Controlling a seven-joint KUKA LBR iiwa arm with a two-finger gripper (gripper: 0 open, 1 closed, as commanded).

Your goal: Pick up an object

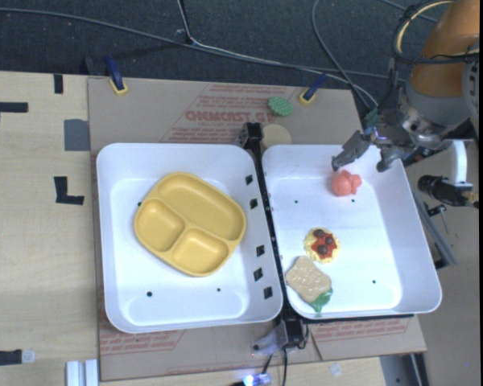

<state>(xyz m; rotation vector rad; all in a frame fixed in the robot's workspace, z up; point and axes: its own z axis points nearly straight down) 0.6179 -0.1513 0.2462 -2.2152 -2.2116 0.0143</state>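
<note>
Grey two-finger gripper (362, 156) over far end of right shallow white bin (414, 240), fingers spread wide, pinching nothing. Small pink lumpy toy (345, 183) just below, on bin floor, apart from fingertips. Round pizza-like toy (322, 244) and tan sandwich toy (307, 280) nearer. Yellow 3-compartment plastic tray (190, 223) in left white bin (117, 296).

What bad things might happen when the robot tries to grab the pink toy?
The hand is open just above the pink toy, which looks round, so it may roll or squirt out as the fingers close. The toy also lies close to the right bin's far wall, so a finger could hit that wall on the way down.
</note>
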